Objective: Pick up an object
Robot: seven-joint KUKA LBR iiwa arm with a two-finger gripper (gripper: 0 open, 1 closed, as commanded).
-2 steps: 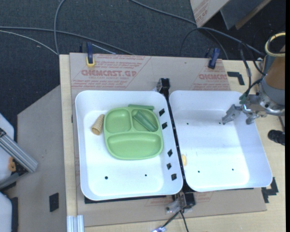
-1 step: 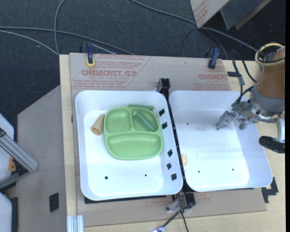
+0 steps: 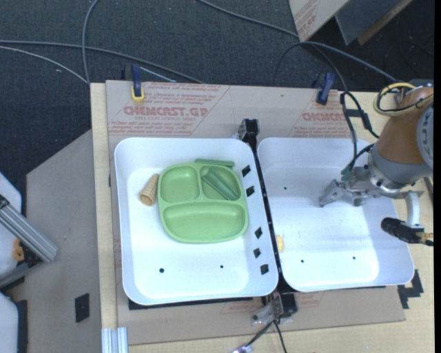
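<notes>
Fingers [image 3: 329, 198] stand apart and hold nothing near right bin's [image 3: 303, 272] far edge, away from green sectioned plastic plate [image 3: 203, 220].

Below me a cardboard-covered worktop [image 3: 207, 103] printed with red lettering, blue clamps [image 3: 137, 81] pinning its far edge, dark grey carpet floor [image 3: 48, 103] around it, thin cables [image 3: 86, 41] trailing across the carpet, a cardboard box [image 3: 313, 14] at the top

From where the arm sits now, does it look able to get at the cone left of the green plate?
Probably yes: the cone lies bare beside the plate, open from above, though the tool must cross both bins.
</notes>
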